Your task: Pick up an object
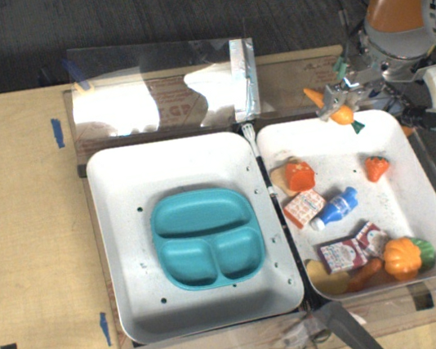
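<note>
- Jaws are seen pinching a small orange carrot (343, 115) with a green tip; the piece sits between the fingers of the gripper (339, 108).
- Gripper and carrot are held above the far rim of the right bin (425, 176), near its back corner, apart from the items on the bin floor.
- Arm (405, 5) is seen reaching in from the right, its orange band above the wrist.
- On the right bin floor the following are noted: an orange pepper (298, 174) near the dividing wall, a red strawberry (376, 168) toward the right, a red-and-white carton (303, 207) touching a blue bottle (338, 207), a dark carton (347, 253), and a pumpkin (404, 256) at the near corner.
- In the left bin (119, 227) a teal tray (207, 236) with compartments is recorded; nothing is seen in it.
- Step in hand is judged to be the lift after a grasp: the carrot appears raised off the floor, so the pick is taken as nearly complete.
- Next move is judged to call for a steady hold, since the grip looks shallow and the piece could slip.
</note>
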Robot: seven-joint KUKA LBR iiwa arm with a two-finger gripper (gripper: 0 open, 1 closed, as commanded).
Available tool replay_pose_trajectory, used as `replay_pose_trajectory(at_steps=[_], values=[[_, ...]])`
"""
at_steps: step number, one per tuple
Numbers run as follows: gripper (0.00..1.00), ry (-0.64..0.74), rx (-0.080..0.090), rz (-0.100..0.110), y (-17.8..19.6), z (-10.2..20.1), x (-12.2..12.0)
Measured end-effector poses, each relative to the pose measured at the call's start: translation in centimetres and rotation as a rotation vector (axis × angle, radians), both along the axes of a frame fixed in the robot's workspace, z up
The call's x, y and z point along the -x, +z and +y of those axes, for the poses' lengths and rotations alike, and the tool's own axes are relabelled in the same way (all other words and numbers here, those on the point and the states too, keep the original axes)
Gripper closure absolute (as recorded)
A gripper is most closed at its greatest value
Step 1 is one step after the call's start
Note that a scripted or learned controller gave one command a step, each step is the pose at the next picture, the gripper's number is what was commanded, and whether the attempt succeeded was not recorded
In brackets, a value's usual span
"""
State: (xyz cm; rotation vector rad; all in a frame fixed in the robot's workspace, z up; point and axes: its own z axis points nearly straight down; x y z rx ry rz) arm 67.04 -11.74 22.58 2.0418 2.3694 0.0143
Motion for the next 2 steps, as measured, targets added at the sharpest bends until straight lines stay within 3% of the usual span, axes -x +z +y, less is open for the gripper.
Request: replay_pose_trajectory(at_steps=[1, 2], values=[[1.0, -0.108, -0.004, 0.016, -0.1, 0.7, 9.2], [1.0, -0.04, -0.003, 0.02, -4.1, 1.4, 11.4]])
